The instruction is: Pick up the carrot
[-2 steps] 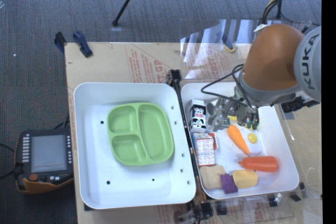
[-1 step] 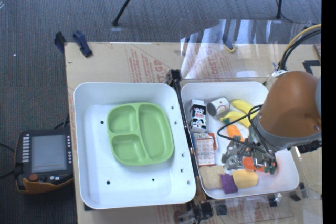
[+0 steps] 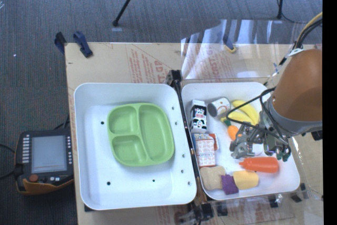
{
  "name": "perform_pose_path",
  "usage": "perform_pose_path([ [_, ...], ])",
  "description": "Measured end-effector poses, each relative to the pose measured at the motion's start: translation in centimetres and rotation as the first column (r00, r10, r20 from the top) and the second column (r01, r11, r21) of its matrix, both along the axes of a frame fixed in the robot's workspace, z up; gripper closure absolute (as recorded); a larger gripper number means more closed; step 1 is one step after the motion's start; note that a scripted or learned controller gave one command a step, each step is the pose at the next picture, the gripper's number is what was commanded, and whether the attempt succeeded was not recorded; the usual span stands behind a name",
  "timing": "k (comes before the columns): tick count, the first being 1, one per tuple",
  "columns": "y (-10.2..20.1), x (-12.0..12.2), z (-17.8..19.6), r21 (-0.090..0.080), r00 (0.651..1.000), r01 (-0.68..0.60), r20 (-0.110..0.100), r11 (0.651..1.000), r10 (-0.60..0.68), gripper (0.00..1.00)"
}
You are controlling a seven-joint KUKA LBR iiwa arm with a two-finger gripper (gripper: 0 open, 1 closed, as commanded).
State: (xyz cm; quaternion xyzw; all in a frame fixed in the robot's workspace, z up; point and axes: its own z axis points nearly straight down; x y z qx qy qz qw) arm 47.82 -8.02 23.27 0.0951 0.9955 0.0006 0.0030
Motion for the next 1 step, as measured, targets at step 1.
perform_pose_path([
  [1,5.02,1.95,1.54,0.001,0.978,0.208,-0.005,0.978,-0.208,1.0],
])
